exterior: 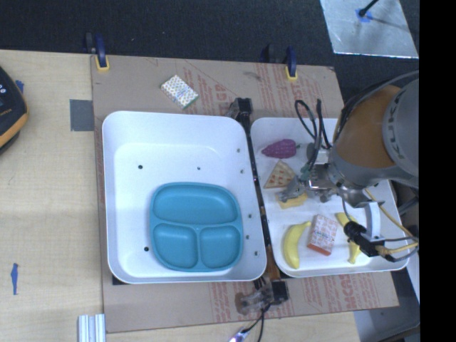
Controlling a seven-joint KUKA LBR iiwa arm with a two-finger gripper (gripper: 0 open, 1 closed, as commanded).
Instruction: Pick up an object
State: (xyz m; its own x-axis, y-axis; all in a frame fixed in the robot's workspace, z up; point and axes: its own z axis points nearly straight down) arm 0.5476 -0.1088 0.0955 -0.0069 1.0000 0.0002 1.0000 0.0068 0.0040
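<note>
Camera view: the gripper (298, 188) hangs low in the right bin (271, 255), over a yellow wedge-shaped piece (293, 200) at the bin's nine o'clock. Whether its fingers are spread or closed cannot be told. A sound pick calls for centring on the wedge, clear of the tan triangular piece (279, 174) at eleven o'clock. The arm (370, 137) hides the bin's three o'clock side.

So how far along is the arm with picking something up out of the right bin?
Done: the arm has reached into the right bin, and the gripper is low over the yellow wedge, beside the tan triangular piece. In hand: nothing visibly lifted; a grasp can't be confirmed. Left: closing on an item and raising it. The purple piece, banana and small box lie untouched; the blue divided tray sits in the left bin.
</note>
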